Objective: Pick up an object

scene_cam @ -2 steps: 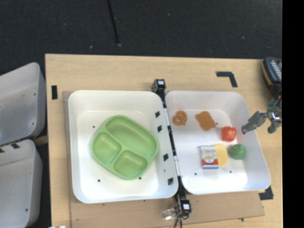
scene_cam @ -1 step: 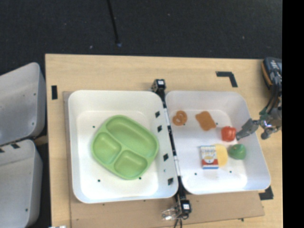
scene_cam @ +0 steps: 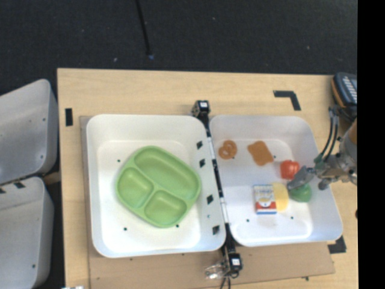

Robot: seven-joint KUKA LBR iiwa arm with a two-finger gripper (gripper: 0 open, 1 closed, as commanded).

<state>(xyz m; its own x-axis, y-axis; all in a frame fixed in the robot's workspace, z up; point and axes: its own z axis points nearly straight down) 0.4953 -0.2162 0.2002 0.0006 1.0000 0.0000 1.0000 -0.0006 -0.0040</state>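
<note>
A robotics lab or test cell, not a home. A plywood desk (scene_cam: 150, 92) stands on dark carpet (scene_cam: 240, 23), carrying two white bins (scene_cam: 96, 161) clamped side by side, with black corner markers (scene_cam: 287, 98) taped to the wood, a loose cable (scene_cam: 143, 23) on the floor, and toy food (scene_cam: 260, 153) as test pieces.

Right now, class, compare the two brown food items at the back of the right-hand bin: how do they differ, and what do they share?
The pretzel is a small ring shape with holes through it; the brown slab is solid, with no holes. The pretzel looks smaller and lighter orange-brown; the slab is broader and duller. The pretzel lies nearer the divider between the bins; the slab lies nearer the red item. Both lie flat on the right bin, apart from each other.
</note>
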